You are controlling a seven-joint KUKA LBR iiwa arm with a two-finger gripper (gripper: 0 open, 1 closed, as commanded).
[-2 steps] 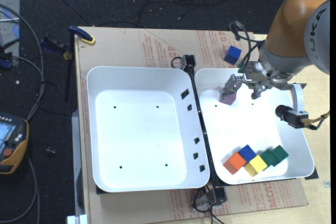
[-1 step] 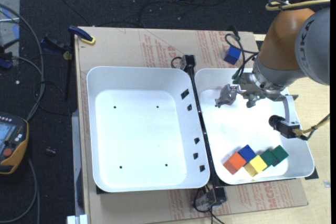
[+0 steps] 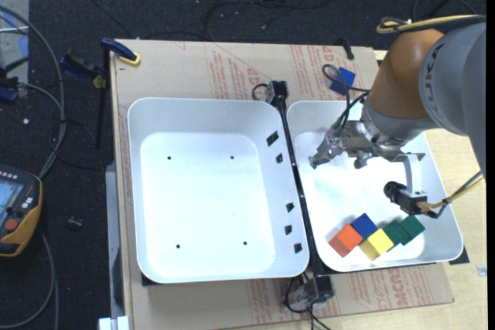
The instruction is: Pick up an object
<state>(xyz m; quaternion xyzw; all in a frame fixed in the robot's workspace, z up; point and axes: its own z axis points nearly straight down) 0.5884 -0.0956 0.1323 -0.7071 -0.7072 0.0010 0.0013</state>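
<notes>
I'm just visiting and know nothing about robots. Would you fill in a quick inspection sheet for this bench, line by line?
Surface: cardboard-covered bench bearing a left bin and a right bin side by side.
Job's things: orange block, blue block, yellow block and green block, clustered at the right bin's near edge.
Clutter: blue clamps at the bench's far corners.
Grippers: gripper hangs over the right bin's far part, apart from the blocks; nothing seen held.
Cables: loose cables on the floor to the left; more at the far side.
Surroundings: dark floor, yellow handheld unit at left.
</notes>
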